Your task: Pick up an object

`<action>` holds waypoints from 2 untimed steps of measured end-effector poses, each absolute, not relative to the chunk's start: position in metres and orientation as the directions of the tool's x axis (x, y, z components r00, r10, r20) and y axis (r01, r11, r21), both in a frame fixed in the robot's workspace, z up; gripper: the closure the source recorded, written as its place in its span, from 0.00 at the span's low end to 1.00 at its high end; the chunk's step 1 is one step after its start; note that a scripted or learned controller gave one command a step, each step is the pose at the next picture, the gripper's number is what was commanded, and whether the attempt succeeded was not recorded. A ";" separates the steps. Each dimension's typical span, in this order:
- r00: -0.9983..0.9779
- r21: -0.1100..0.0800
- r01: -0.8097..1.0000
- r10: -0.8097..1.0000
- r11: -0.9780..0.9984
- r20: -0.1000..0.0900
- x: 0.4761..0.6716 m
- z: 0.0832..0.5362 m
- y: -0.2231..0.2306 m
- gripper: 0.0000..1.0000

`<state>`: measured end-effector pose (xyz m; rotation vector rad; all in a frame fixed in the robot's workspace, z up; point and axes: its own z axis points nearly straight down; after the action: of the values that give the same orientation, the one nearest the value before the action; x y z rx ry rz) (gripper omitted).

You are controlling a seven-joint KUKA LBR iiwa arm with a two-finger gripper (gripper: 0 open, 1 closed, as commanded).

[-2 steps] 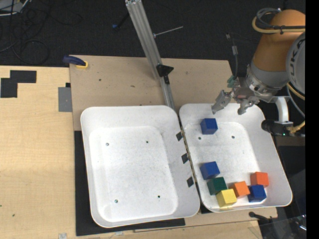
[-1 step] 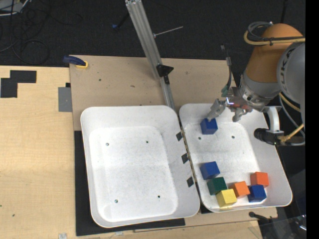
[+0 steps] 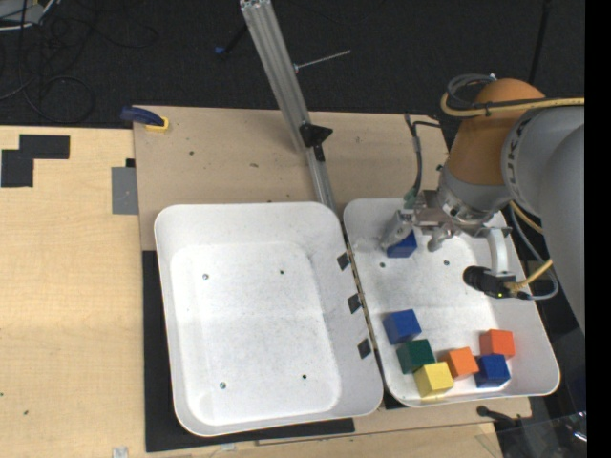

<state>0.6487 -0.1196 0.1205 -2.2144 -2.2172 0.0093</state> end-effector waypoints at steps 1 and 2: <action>0.002 -0.006 1.000 1.000 -0.002 0.001 0.650 0.134 -0.121 1.00; 0.003 0.003 1.000 1.000 -0.003 -0.001 0.651 0.198 -0.124 1.00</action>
<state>0.6507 -0.1243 0.1977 -2.2265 -2.2202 -0.0029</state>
